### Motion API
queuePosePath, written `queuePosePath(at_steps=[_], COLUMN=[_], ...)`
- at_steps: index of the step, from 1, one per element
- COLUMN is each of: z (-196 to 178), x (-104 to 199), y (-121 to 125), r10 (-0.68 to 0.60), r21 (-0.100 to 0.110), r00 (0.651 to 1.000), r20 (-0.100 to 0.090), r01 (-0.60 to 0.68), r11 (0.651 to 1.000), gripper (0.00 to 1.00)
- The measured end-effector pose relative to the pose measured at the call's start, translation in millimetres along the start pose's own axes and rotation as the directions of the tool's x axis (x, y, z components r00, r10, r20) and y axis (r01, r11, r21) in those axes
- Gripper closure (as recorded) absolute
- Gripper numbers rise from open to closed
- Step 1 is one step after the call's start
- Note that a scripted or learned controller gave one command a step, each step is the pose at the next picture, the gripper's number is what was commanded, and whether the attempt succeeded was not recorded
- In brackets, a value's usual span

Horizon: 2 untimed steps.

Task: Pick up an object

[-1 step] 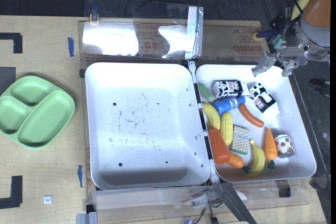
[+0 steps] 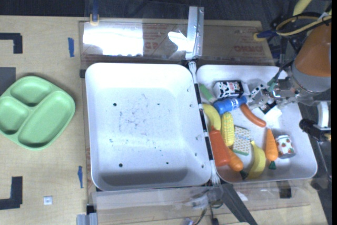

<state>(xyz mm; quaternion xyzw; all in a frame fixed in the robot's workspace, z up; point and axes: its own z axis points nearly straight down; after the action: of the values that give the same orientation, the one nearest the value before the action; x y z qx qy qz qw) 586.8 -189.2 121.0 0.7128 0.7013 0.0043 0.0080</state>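
Over the bench [image 2: 42, 39], seen from the one camera looking down at a slant, two shallow white bins sit side by side. Toward the bench's left edge lies a green divided plate [image 2: 34, 111], well apart from the bins. Next to it the left bin [image 2: 100, 81] shows a bare white floor with faint scuffs.

Nearer the bench's right edge, the right bin [image 2: 305, 168] holds a heap of toy food — a corn cob [image 2: 228, 129] lying on a yellow banana [image 2: 211, 115], an orange carrot [image 2: 270, 146], a red sausage [image 2: 253, 116], a second banana [image 2: 258, 159] by the bin's near wall, a blue bottle [image 2: 230, 104], and a black-and-white carton [image 2: 228, 88] by the far wall.

From the right the grey arm with its orange band [image 2: 316, 58] reaches in. Its gripper [image 2: 266, 96] sits low over the bin's far right part, just beside the sausage and the blue bottle. Whether its fingers are spread or pressed together cannot be told, and nothing is visibly pinched.

As a judgement, the task is at an early stage — the gripper is down among the objects, but no grasp or lift is yet evident.
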Motion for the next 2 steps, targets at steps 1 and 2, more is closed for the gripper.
queuePosePath(at_steps=[1,2], z=[31,34], x=[-11,26], y=[-107,-21], r10=[0.017,-0.005], r21=[0.017,0.012], r00=[1.000,1.000], r20=[-0.009,-0.005], r01=[-0.017,0.005], r11=[1.000,1.000], gripper=[0.00,0.00])
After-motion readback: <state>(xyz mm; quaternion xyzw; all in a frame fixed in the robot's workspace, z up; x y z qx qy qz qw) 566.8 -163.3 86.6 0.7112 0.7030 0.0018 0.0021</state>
